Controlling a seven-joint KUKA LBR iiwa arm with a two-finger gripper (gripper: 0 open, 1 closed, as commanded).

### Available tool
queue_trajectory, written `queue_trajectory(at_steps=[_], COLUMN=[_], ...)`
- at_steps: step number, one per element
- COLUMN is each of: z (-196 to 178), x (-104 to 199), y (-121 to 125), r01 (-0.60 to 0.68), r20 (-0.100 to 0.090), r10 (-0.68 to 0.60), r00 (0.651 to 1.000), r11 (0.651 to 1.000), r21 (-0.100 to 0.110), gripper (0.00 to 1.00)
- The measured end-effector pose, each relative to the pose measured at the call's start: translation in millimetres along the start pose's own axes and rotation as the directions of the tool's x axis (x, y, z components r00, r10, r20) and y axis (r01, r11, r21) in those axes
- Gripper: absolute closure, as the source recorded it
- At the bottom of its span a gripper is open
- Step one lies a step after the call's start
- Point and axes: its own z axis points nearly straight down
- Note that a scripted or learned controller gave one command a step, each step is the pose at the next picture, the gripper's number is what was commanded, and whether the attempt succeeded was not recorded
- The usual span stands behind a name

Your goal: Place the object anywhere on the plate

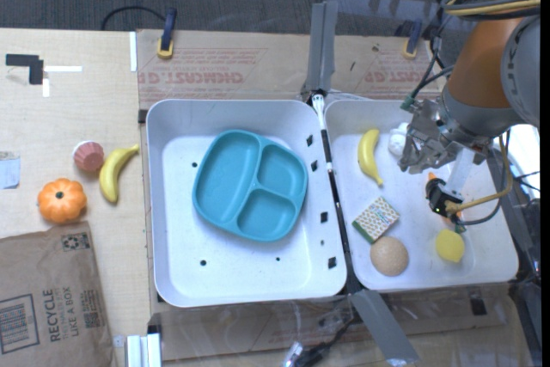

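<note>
A blue three-compartment plate (249,185) lies in the left bin (172,211) with nothing on it. The right bin (490,275) holds a yellow banana (369,155), a small white object (398,139), a green patterned block (375,219), a tan ball (388,256) and a yellow lemon (449,246). My gripper (423,161) hangs over the upper part of the right bin, just right of the white object and the banana. Nothing shows in its grasp. The arm's grey and orange wrist (481,73) hides part of the bin's far right corner.
The raised rims (331,185) between the two bins separate the plate from the objects. On the bench at the left lie a second banana (116,172), a small orange pumpkin (62,201), a pink round item (88,156) and a cardboard sheet (43,296).
</note>
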Motion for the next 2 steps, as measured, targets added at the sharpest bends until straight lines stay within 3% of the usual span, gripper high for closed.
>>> queue_trajectory(at_steps=[1,2], z=[-18.8,-43.5], x=[94.1,141.6], y=[27.5,-61.5], r01=[-0.348,-0.124], r20=[0.001,0.001], r10=[0.348,0.124], r00=[0.938,0.992], r11=[0.938,0.992], r21=[-0.002,0.0], gripper=[1.0,1.0])
